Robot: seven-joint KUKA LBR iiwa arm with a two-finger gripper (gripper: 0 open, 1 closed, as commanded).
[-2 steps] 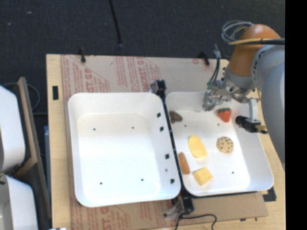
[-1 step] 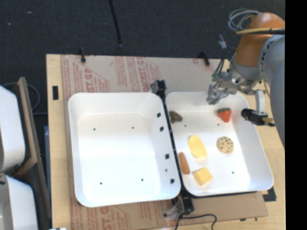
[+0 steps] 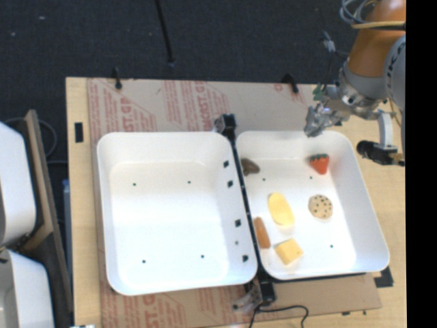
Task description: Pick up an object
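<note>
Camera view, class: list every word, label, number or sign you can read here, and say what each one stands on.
Red printed lettering runs in strips across the cardboard sheet under the two bins: too blurred and broken to read as words.
No readable text on the left bin, the right bin, the toy foods or the gripper.

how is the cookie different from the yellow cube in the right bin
The cookie is round, flat and tan with dark specks; the yellow cube is blocky, plain and brighter. The cookie lies nearer the bin's right wall, the cube nearer the front edge beside the orange sausage. Both rest loose in the right bin, away from the gripper.
</note>
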